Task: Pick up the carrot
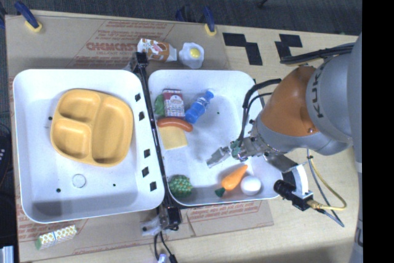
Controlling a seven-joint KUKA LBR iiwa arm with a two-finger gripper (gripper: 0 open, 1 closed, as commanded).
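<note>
The orange carrot (234, 178) lies near the front edge of the right bin (203, 79), its green end pointing down-left, beside a white egg (250, 185). My gripper (226, 156) hangs just above and left of the carrot, its metal fingers (217, 159) pointing left over the bin floor. Nothing sits between the fingers. The arm's orange band (288, 109) is to the upper right of the carrot.
In the right bin also lie a blue bottle (197, 108), a red box (173, 103), a sausage (175, 125), a yellow cheese slice (173, 138) and a green broccoli (180, 185). The left bin (31, 132) holds a yellow divided plate (92, 126). Small items lie behind the bins.
</note>
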